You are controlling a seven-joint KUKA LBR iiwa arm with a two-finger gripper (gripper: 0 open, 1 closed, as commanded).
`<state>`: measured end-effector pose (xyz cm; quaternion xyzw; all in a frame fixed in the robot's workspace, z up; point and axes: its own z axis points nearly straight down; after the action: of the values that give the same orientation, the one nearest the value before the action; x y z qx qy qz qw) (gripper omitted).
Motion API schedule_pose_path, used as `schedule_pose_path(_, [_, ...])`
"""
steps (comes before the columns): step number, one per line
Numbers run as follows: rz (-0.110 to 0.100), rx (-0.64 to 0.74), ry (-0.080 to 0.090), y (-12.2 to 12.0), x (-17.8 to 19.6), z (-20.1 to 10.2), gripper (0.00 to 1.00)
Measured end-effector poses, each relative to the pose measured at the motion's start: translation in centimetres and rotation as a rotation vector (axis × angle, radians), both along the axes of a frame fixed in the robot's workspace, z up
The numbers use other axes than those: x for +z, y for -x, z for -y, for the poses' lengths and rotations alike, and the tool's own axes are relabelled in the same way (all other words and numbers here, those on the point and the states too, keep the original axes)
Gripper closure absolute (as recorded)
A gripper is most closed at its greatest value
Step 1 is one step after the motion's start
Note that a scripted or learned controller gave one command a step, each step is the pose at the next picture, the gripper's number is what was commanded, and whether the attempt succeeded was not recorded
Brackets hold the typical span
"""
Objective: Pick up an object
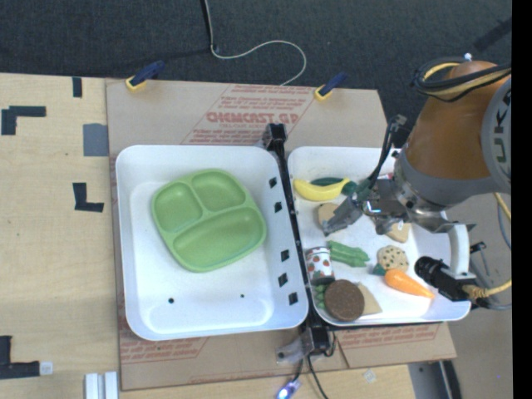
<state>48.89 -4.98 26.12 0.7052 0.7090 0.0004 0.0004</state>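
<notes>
Hand (353, 210) low in right bin (449, 310), fingers apart, beside curved yellow banana (320, 189), green-tipped; nothing gripped.

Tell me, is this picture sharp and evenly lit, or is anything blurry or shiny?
Camera view: light is even and soft, with faint shadows along the rim of the left bin; the green plate and banana look reasonably sharp; the gripper is slightly smeared; the orange band carries a mild sheen.

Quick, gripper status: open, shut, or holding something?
Gripper: cannot be told; it sits low in the right bin, beside the banana.
</notes>
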Motion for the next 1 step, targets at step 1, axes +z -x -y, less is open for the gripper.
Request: schedule_pose_path(1, [-0.008,-0.003,-0.001,0.68,-8.03,-4.27,0.00])
